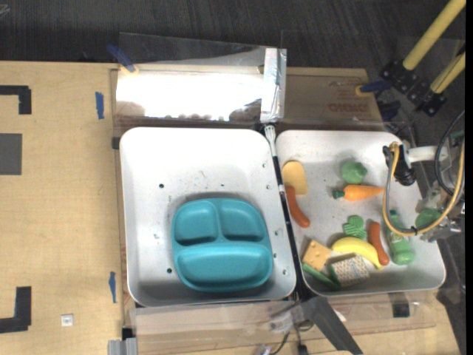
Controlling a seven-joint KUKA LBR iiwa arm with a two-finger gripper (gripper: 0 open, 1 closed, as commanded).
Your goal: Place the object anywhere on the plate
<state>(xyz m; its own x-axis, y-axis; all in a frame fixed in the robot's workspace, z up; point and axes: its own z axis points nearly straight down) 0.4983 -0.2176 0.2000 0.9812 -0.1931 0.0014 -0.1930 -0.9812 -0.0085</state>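
1. Two shallow white plastic bins sit side by side on the bench: the left bin (140, 161) serves as the drop zone, the right bin (325, 150) as the stock of things to pick from
2. A teal sectioned plastic plate (220, 244) lies flat in the near half of the left bin, nothing on it, so the placing looks not yet done
3. The toy foods crowd the right bin: a yellow banana (356, 247) near its front, touching a tan cracker-like block (351, 269) and a yellow cheese wedge (317, 255)
4. An orange carrot (361, 192) lies mid-bin, apart from the heap, with a green leafy piece (353, 171) just behind it; either seems an easy pick
5. A red-orange sausage (298, 207) lies against the divider wall, beside a yellow chip-shaped piece (295, 174)
6. The gripper (425, 224) hangs at the right bin's far-right edge amid cables; I cannot tell how it is set, and no thing can be seen in its grasp
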